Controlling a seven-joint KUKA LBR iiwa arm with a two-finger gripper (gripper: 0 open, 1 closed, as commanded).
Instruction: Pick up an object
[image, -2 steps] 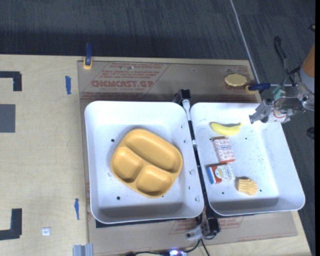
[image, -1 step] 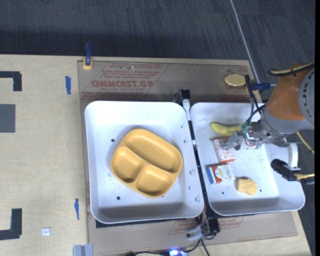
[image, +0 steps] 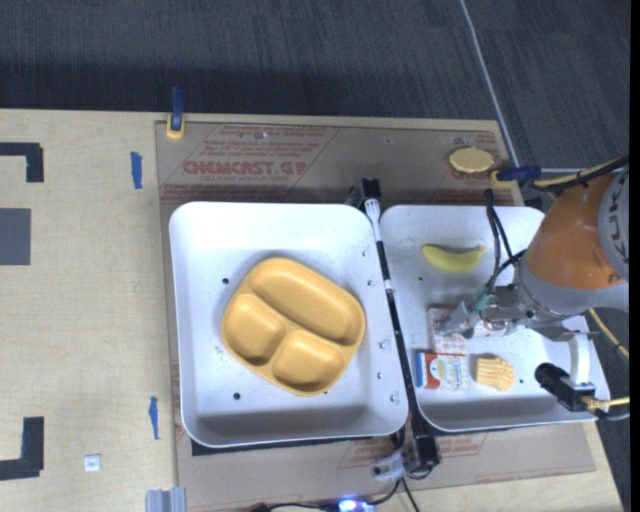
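The right bin (image: 520, 411) holds a small yellow banana (image: 452, 257) at its far side. At its near side lie a red, white and blue packet (image: 441, 371) and a ridged tan snack piece (image: 492, 373). A pale pinkish packet (image: 445, 332) lies between them and the banana. My gripper (image: 468, 317) is low over the middle of this bin, right at the pinkish packet's far edge. The arm's orange band (image: 570, 245) is to its right. Nothing is seen lifted.
The left bin (image: 190, 300) holds a large yellow three-compartment plate (image: 292, 324). A black divider strip (image: 385, 290) runs between the bins. A round tan disc (image: 471, 160) lies on the board behind the right bin. Cables hang near the arm at the right.
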